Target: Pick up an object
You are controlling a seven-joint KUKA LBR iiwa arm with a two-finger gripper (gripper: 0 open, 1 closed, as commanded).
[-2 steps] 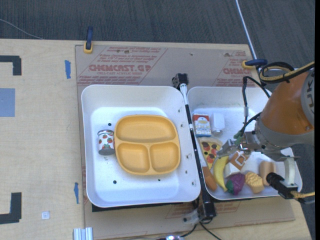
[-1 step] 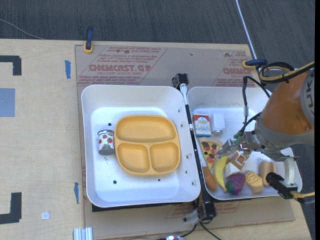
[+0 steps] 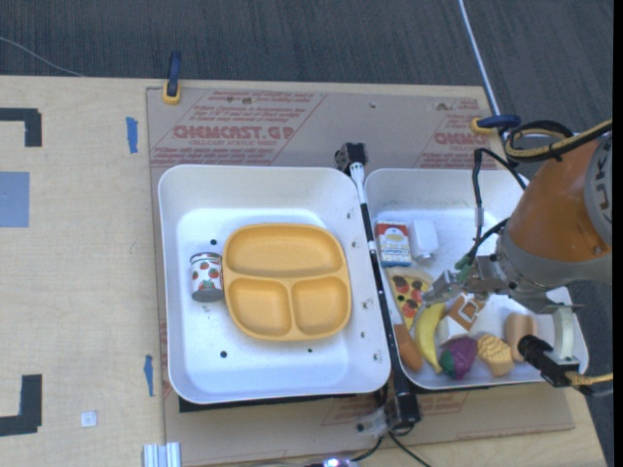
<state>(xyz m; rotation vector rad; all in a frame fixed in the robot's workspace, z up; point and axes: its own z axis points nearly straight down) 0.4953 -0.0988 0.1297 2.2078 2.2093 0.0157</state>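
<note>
Camera view puts the gripper (image 3: 461, 286) low over the right bin (image 3: 448, 178), just above the toys heaped in its near half. I cannot tell from this angle whether it is released or clenched, and I see nothing held in it. My guess at the nearest candidate is the banana (image 3: 428, 331), lying just below the gripper and beside a small box (image 3: 466, 311). It looks like light, stiff, smooth plastic, so I would expect it to slip unless taken across its narrow middle, not along the curve. That bin also holds a pizza slice (image 3: 411, 290), a carton (image 3: 394, 243) and a white block (image 3: 424, 236) toward the far wall. A purple toy (image 3: 458, 356), bread (image 3: 494, 350) and an orange stick (image 3: 407, 348) crowd the near wall, so neighbours may get nudged. The left bin (image 3: 185, 193) holds a yellow tray (image 3: 287, 280) with three compartments, nothing in them, and a can (image 3: 206, 276) touching its left edge.
</note>
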